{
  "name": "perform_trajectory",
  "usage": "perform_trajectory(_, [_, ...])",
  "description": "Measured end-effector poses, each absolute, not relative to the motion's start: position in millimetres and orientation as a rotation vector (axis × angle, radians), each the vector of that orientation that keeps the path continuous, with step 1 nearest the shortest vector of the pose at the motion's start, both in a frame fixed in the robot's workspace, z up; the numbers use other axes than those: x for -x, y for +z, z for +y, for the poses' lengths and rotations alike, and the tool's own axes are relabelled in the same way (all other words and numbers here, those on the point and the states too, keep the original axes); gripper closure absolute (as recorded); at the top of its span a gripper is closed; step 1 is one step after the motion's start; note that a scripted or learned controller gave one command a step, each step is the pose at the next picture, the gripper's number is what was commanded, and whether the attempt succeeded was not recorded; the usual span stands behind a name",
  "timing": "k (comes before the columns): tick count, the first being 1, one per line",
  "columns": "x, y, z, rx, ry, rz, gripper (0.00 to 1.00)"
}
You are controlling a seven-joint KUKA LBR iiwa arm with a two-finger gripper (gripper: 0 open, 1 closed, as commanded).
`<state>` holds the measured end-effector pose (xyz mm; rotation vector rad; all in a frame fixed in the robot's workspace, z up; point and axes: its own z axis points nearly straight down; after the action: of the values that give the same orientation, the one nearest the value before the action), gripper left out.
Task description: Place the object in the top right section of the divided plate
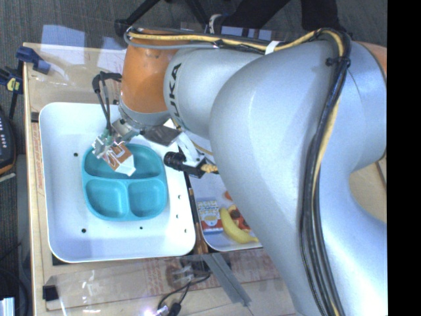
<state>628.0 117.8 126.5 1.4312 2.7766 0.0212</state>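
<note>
Hand [112,151] hovers over blue plate [125,203]; arm [263,110] lettered "KUKA".

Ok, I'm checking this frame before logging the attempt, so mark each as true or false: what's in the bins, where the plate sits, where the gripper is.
1. The divided plate is blue and lies in the left bin. True.
2. The gripper is over the right bin. False: it is at the plate's upper edge, over the left bin.
3. A small orange and white object is at the gripper's tip, over the plate's large upper section. True.
4. A banana lies in the plate's lower sections. False: it lies in the right bin, beside a small printed card.
5. The arm's band above the wrist is green. False: it is orange.
</note>
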Motion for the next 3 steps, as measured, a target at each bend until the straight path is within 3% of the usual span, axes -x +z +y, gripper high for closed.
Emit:
perform_trajectory(1, [-601.9,192,57,-1.323,-0.002,2.849,1.00])
perform_trajectory(2, [-619.6,129,130,-1.203,0.002,2.899,1.00])
perform_trajectory(3, [-643.6,192,59,-1.233,0.000,2.889,1.00])
